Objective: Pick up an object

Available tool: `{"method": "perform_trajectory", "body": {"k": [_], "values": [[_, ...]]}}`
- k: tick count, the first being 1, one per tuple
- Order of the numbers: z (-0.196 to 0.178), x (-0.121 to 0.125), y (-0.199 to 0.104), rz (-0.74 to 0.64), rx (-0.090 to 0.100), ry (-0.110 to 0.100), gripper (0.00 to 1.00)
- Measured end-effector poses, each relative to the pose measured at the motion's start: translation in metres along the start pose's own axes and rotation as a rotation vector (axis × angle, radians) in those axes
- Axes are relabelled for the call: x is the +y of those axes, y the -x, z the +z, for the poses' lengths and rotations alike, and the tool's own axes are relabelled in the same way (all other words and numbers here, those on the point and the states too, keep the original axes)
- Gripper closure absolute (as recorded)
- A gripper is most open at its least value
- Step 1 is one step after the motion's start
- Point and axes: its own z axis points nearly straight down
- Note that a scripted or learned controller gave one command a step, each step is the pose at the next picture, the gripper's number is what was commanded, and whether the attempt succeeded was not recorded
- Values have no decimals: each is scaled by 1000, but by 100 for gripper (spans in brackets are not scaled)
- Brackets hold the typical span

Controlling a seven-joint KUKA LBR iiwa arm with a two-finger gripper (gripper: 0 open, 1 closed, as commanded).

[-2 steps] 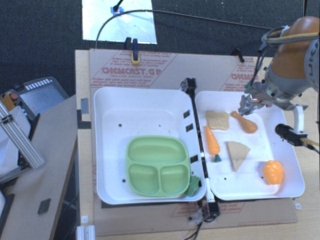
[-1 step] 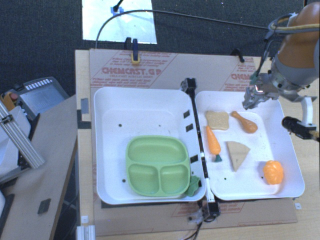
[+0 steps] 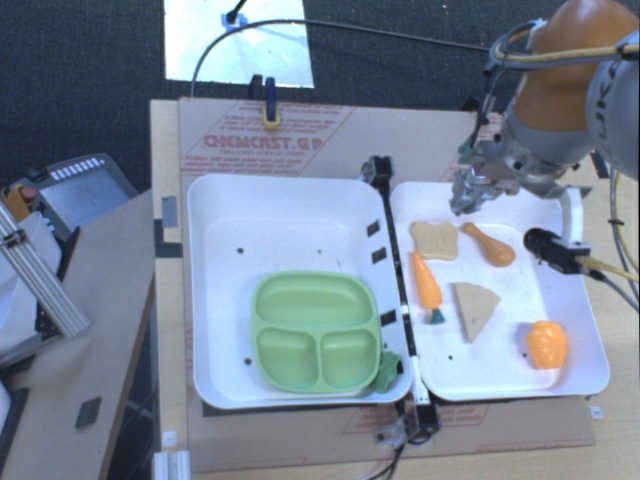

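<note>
Hovering above the right shallow white plastic bin [image 3: 590, 368], near its back edge: metal two-finger tool [image 3: 468, 200]. Just below and left of that tool, flat on the bin floor: tan toast-shaped toy slice [image 3: 435, 240], apparently the nearest pick. Beside the slice, toward the right: brown toy drumstick [image 3: 488, 244], long axis slanting. Tool state: cannot tell; nothing seen gripped.

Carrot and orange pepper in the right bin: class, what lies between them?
In the camera view, a tan wedge-shaped piece lies between the carrot and the orange pepper, nearer the carrot, apart from both.
</note>
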Motion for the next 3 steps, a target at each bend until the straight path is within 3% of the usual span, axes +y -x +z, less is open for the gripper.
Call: {"method": "perform_trajectory", "body": {"k": [2, 3], "values": [[17, 31, -94, 0, 0, 1, 100], [19, 24, -143, -2, 1, -1, 100]]}}
